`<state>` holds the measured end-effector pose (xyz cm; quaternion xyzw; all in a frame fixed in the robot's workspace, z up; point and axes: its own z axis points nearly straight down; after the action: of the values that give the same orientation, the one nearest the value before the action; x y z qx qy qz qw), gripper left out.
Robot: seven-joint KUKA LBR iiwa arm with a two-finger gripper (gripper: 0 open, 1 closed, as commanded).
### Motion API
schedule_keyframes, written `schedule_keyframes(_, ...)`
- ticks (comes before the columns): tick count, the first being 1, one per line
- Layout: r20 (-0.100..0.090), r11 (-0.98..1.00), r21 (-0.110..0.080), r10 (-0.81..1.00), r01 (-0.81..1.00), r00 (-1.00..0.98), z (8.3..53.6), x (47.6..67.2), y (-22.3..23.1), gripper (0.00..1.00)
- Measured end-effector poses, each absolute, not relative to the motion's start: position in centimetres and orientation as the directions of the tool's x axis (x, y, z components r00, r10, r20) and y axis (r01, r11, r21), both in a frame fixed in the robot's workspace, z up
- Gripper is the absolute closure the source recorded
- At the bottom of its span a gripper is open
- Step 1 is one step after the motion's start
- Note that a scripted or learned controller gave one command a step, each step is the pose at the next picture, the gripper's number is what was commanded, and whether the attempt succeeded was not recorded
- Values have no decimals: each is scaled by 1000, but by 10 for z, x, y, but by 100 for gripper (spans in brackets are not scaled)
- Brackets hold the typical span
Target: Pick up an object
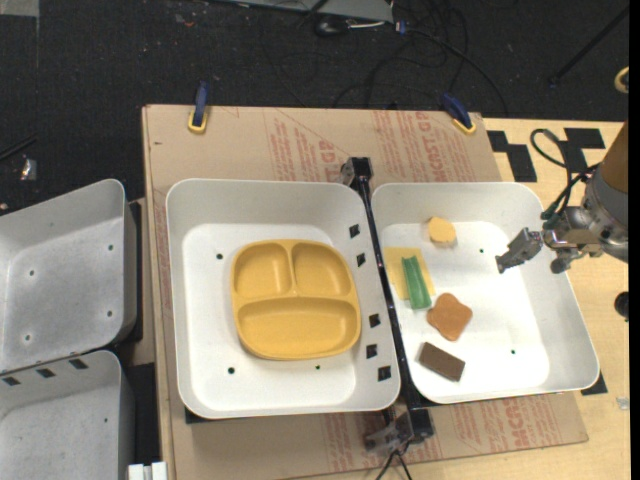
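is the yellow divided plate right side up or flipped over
Right side up. The yellow divided plate lies flat in the left bin with its three compartments facing up, their raised dividers and rim showing. Nothing lies in them.

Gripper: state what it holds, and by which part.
Nothing is held. The gripper hangs over the right bin with no object between its fingers; the small yellow piece lies apart to its left.

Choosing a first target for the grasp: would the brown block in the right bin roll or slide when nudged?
The brown block looks flat and boxy, so it probably slides rather than rolls. It lies on the smooth right bin floor, so it may skid. It looks small, likely light.
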<state>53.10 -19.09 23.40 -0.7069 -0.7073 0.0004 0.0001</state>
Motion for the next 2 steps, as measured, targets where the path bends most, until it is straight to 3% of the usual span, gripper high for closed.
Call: schedule_keyframes(2, 1, -1, -4, 1000, 1000, 1, 146, 530, -194, 0)
